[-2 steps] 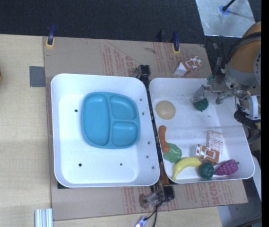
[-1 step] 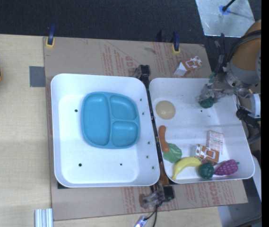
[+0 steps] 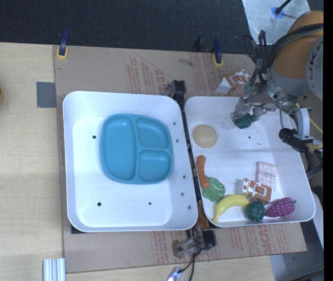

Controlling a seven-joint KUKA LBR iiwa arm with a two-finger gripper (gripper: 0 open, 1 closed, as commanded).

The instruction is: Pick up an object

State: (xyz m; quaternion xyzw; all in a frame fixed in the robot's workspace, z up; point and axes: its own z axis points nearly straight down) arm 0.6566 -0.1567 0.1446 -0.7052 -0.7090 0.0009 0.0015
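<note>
My gripper [image 3: 244, 117] hangs over the far part of the right bin [image 3: 289, 157], reaching in from the right. A small dark green object [image 3: 243, 121] sits between its fingertips, and the gripper is shut on it, a little above the bin floor. Lying in the same bin are a beige round bun [image 3: 205, 136], an orange sausage-shaped piece [image 3: 201, 170], a green leafy piece [image 3: 215, 189], a yellow banana [image 3: 230, 205], a dark green ball-like item [image 3: 255, 211], purple grapes [image 3: 281, 206] and two small printed boxes [image 3: 266, 173] [image 3: 255, 189].
The left bin [image 3: 84, 204] holds a blue divided plate [image 3: 137, 148]. A small snack packet [image 3: 234, 81] lies on the cardboard beyond the right bin. Black cables [image 3: 295, 136] hang by the arm at the right rim. Clamps sit on the cardboard's far edge.
</note>
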